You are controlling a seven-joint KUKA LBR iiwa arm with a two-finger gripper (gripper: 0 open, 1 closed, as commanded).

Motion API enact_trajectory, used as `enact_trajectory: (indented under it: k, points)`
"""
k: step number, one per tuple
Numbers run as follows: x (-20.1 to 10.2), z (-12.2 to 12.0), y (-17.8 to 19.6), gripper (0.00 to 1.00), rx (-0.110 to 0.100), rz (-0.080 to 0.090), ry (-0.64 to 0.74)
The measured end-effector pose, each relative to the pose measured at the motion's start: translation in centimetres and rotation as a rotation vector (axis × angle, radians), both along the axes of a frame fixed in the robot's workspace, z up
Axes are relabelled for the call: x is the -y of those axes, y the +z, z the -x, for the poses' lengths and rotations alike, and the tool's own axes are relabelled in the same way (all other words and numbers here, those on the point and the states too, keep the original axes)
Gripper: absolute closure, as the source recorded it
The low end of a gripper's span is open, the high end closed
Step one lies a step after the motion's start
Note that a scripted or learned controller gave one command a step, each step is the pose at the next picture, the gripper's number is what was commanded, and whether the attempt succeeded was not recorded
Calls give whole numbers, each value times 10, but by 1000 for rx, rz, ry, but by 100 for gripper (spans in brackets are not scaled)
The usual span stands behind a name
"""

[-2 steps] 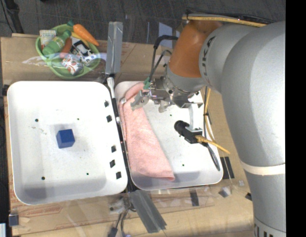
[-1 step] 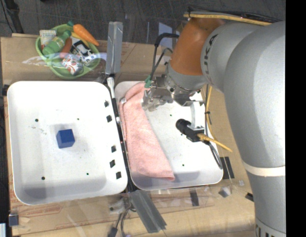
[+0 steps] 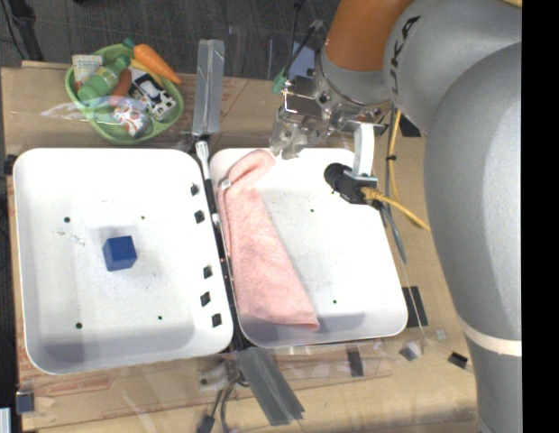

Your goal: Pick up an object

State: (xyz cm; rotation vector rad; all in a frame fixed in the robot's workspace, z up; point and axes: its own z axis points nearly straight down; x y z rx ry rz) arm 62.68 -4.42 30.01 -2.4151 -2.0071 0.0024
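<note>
A pink cloth [image 3: 261, 242] lies along the left side of the right bin [image 3: 352, 269], reaching from its far left corner to its near edge. A small blue cube [image 3: 120, 252] sits in the left bin [image 3: 45, 206], left of its middle. My gripper [image 3: 286, 144] hangs over the far edge of the right bin, just above the far end of the pink cloth. Nothing shows between its fingers, and whether they touch the cloth is unclear.
A green bowl [image 3: 97, 126] with toy food, including a carrot [image 3: 154, 59], stands on the bench beyond the left bin. A grey bar [image 3: 207, 84] lies behind the gap between the bins. The big grey arm fills the right side.
</note>
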Motion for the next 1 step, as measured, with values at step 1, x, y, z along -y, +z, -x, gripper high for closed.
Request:
enact_trajectory:
  k: [1]
  points:
    - [0, 0, 0, 0, -1, 0, 1]
